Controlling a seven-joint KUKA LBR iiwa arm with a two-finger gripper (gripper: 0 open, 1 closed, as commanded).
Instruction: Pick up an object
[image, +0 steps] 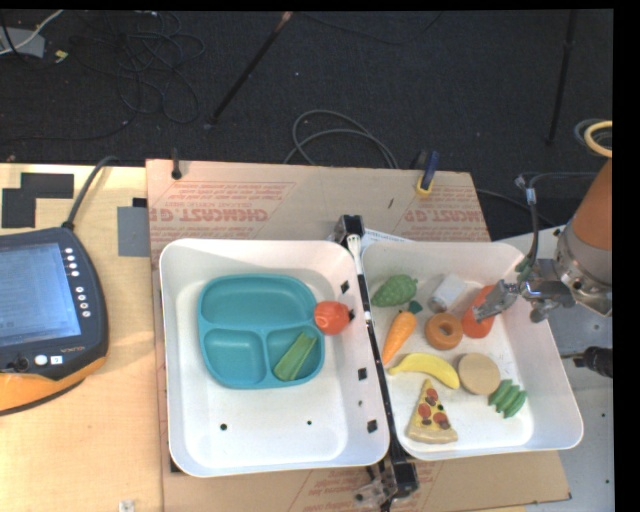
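My gripper (508, 294) reaches in from the right over the upper right part of the right bin (560, 420). Its tip is at a red object (480, 314), but I cannot make out whether it holds it. Beside that lie a brown doughnut (443, 330) and a white block (453, 291). Further left are a carrot (399, 333) and a green leafy piece (394, 291). Along the bin's front lie a banana (426, 367), a tan round disc (479, 373), a green piece (507, 398) and a pizza slice (432, 412).
The left bin (190, 420) holds a teal divided plate (235, 330) with a green piece (296, 355) in one compartment. An orange-red ball (332, 317) sits by the plate's right rim. A tablet (45, 305) lies on the bench at far left.
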